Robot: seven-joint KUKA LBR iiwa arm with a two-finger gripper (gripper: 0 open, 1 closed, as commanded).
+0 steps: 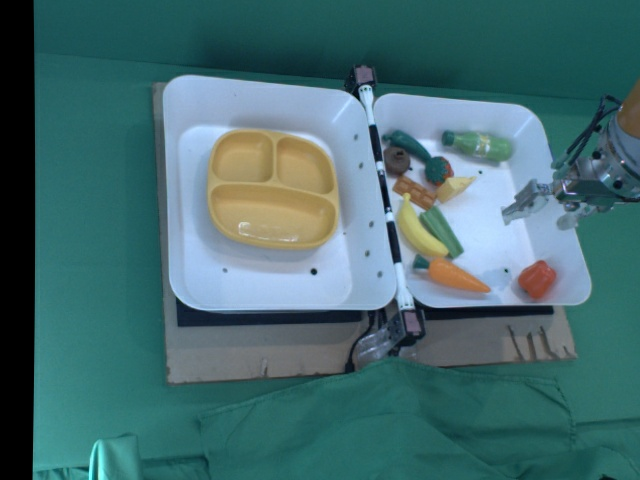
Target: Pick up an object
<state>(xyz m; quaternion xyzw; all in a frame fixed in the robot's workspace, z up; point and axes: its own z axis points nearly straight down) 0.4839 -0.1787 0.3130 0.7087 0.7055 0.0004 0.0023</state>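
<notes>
toy tomato (537, 279), right bin's near right: light, hard, slick, round; grip across middle. tool (540, 204) open, empty above.

Arm (625, 138) is cut off by the right edge of the view, just right of the right bin (530, 133), so only the wrist and end effector (541, 207) show, and the finger state is too small and blurred to tell. A pale, see-through item (497, 277) between the carrot (452, 275) and the red pepper (537, 279) in that bin is too faint to identify, and the small dark brown piece (397, 156) near the bin's left wall is too small to name. The dark base (270, 316) and cardboard (265, 353) under the bins are mostly hidden, and green cloth (400, 423) covers the surface's near edge below the right bin.
</notes>
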